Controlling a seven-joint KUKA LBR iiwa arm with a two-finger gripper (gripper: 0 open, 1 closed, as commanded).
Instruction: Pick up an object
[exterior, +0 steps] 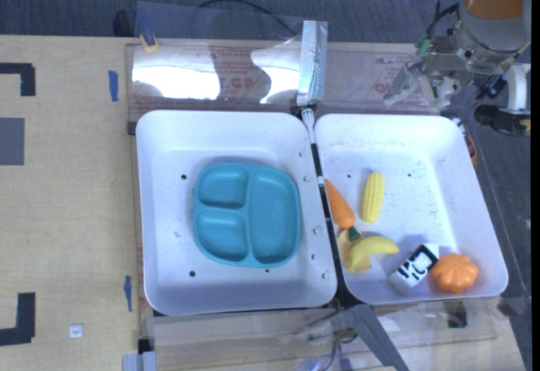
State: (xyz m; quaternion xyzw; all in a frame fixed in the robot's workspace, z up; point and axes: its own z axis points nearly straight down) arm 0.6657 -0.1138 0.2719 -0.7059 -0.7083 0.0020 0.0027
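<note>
The right bin (pixel 422 142) holds a corn cob (pixel 372 196), an orange carrot (pixel 339 206), a yellow banana (pixel 368 250), a small black-and-white block (pixel 414 266) and an orange pumpkin-like toy (pixel 455 273). My gripper (pixel 429 84) hangs above the bin's far right corner, well away from all of these. Its fingers are spread apart with nothing between them.
The left bin (pixel 160 192) carries a teal divided plate (pixel 248 212). A clear plastic sheet and a metal divider (pixel 311 64) stand behind the bins. The wooden bench (pixel 59 192) stretches to the left.
</note>
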